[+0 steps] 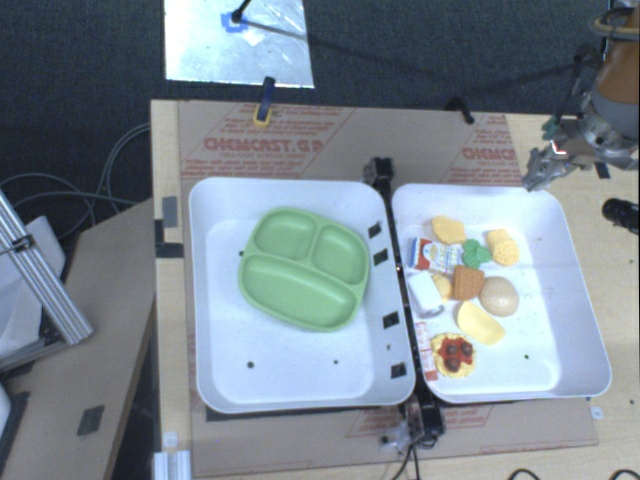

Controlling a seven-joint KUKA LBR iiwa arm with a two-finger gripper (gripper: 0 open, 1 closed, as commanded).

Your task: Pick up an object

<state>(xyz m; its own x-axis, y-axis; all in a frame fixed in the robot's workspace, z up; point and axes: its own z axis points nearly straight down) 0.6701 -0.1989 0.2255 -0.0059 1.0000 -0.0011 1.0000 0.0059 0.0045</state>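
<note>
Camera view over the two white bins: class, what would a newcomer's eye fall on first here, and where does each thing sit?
First, the pale green three-compartment plastic plate, lying alone in the middle of the left white bin. Next, the cluster of small toy foods, yellow, orange, green and red, crowded in the left half of the right white bin. The grey gripper hangs above that bin's far right corner.

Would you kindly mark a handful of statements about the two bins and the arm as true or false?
1. The green divided plate lies in the left bin. True.
2. The toy foods are piled on the green plate. False: they lie in the right bin.
3. The gripper is lifting the round tan piece. False: it hangs near the right bin's far corner, away from the foods.
4. A pizza slice lies nearest that bin's front edge. True.
</note>
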